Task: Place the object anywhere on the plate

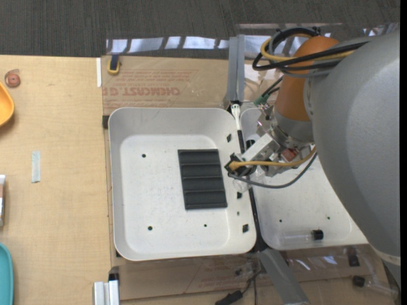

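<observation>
A black ribbed rectangular plate (202, 178) lies flat in the middle of the left white bin (127, 189). In the right bin (299, 218), near its front edge, rests a small clear tube with a black cap (309, 236). My gripper (278, 155) hangs over the back left part of the right bin, close to the wall between the two bins. The wrist and the big grey arm hide what is under it. The gripper stands to the right of the plate and well behind the capped tube.
The grey arm (362, 126) covers most of the right bin's right side. Brown cardboard (159, 88) lies behind the left bin. On the wooden bench at far left sit an orange thing (5, 107) and a teal thing (5, 275).
</observation>
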`<state>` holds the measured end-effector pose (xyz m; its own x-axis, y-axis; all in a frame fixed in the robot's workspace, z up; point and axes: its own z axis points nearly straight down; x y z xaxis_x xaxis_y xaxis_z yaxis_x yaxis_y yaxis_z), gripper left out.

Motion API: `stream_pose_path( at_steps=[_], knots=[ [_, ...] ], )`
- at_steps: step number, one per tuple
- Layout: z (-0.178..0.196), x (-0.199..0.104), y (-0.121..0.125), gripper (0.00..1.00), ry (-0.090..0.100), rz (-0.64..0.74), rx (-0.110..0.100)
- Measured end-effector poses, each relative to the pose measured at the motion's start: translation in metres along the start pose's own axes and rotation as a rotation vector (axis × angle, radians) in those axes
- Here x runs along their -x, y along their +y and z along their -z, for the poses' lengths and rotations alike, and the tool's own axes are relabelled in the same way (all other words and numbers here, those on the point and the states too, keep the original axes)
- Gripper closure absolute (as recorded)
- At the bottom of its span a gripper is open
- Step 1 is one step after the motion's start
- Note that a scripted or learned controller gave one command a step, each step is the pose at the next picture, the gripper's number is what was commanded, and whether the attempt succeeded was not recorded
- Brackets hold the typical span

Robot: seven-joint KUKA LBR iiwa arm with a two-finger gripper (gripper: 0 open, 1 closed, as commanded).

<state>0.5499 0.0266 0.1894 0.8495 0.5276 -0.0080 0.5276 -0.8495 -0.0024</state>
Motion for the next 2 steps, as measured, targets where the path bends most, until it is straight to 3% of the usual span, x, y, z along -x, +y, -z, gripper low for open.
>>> stream_pose_path(
  at_steps=[1,2],
  knots=[
    [0.008,-0.029,-0.083,1.00,0.003,-0.190,0.002],
    [0.017,-0.076,-0.095,1.00,0.004,-0.151,0.002]
  ],
)
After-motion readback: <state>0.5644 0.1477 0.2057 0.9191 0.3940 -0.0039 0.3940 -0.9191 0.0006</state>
